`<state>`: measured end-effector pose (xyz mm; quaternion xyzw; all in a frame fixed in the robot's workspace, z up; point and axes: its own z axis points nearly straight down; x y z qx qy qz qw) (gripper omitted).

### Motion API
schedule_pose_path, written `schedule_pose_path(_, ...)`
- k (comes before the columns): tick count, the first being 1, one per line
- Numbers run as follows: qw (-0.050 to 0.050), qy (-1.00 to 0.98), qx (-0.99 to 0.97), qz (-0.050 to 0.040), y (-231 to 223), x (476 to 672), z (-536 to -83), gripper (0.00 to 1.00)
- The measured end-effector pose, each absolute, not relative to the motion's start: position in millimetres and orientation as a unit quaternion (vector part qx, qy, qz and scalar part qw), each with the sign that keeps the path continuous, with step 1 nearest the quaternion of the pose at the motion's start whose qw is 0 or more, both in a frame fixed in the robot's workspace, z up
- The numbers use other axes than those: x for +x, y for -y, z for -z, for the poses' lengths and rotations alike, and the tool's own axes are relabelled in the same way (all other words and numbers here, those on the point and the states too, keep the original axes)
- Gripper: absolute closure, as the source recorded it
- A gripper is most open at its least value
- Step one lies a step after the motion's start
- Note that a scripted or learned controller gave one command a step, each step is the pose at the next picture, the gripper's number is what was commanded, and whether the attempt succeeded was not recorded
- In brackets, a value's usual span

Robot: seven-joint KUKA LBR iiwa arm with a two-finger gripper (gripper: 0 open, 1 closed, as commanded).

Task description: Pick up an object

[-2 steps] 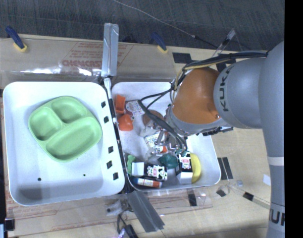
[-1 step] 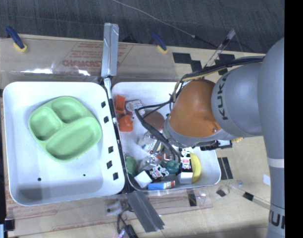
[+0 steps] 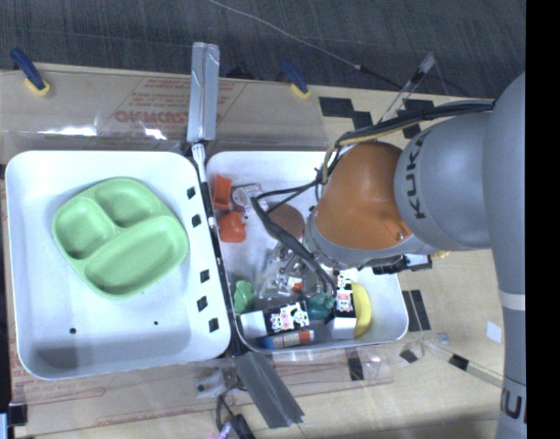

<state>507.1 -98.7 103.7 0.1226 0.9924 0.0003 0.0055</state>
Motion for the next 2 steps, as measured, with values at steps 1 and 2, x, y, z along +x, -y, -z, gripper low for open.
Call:
schedule_pose_path(1, 0.007, -0.994, 0.113, 0.0001, 85.1, 559.5, -228.4, 1.0)
schedule_pose_path(2, -0.001, -0.993, 0.116, -0.0005, 27.5, 632.6, -191.8, 1.0)
